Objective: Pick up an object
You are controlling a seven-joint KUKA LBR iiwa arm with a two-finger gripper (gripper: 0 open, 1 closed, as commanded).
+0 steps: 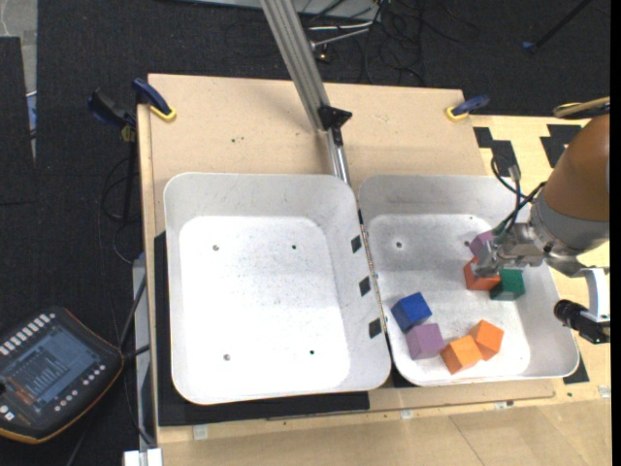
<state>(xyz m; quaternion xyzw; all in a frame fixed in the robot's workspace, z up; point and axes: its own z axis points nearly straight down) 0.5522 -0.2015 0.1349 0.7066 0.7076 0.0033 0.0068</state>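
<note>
The right bin (pixel 427 212) holds several small blocks. A blue cube (pixel 412 310) and a purple cube (pixel 424 340) lie near its front left. Two orange blocks (pixel 473 346) sit at the front middle. Further right, a red block (pixel 478 278), a green block (pixel 508 282) and a purple piece (pixel 479 246) are clustered together. My gripper (pixel 495 259) is down among this cluster, right over the red block, with the arm coming in from the right. The wrist hides the fingers.
The left bin (pixel 262 280) lies beside the right one, their rims meeting at the middle. A metal pole (pixel 301 56) slants down from the top to the bins' shared edge. A teach pendant (pixel 49 372) rests at the lower left.
</note>
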